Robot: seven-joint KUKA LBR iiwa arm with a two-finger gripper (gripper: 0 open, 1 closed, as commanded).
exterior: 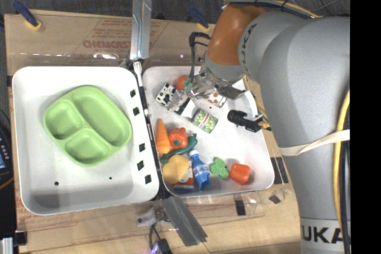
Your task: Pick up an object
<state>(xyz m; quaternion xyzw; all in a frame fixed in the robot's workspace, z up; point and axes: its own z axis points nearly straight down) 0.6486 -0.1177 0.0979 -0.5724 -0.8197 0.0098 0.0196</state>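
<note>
My gripper (pixel 186 97) reaches down into the far left part of the right bin (pixel 260 154). It hangs just beside a black-and-white patterned cube (pixel 165 94) and a small red item (pixel 181 81). A green-and-white carton (pixel 205 121) lies just right of and in front of it. I see nothing held in the gripper. Nearer the front lie an orange carrot (pixel 161 135), a red toy vegetable (pixel 177 138), a yellow item (pixel 172 169), a blue bottle (pixel 199 171), a green piece (pixel 219 168) and an orange-red pepper (pixel 240 173).
The left bin (pixel 30 187) holds a green divided plate (pixel 87 124). A ridge with black clips (pixel 141 128) separates the two bins. The grey arm (pixel 297 80) covers the right bin's far right side.
</note>
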